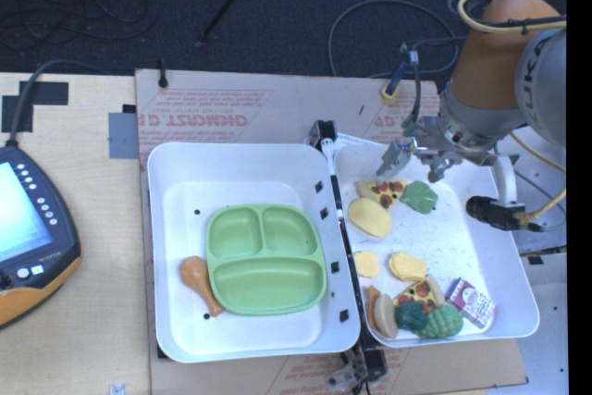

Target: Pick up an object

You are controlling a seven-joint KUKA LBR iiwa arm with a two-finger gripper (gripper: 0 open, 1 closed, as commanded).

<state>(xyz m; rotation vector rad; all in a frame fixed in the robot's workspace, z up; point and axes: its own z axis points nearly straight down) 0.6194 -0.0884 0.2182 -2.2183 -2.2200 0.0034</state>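
My claw [414,161] hangs over the far end of the right bin [495,240], its two fingers spread apart with nothing between them. Just below it lie a pizza slice [384,191], a green leaf [421,196] and a pale yellow lemon [370,217]; more toy food is heaped at the near end. The left bin [176,199] holds a green divided plate [266,257] with a tan drumstick [199,280] touching its left edge.
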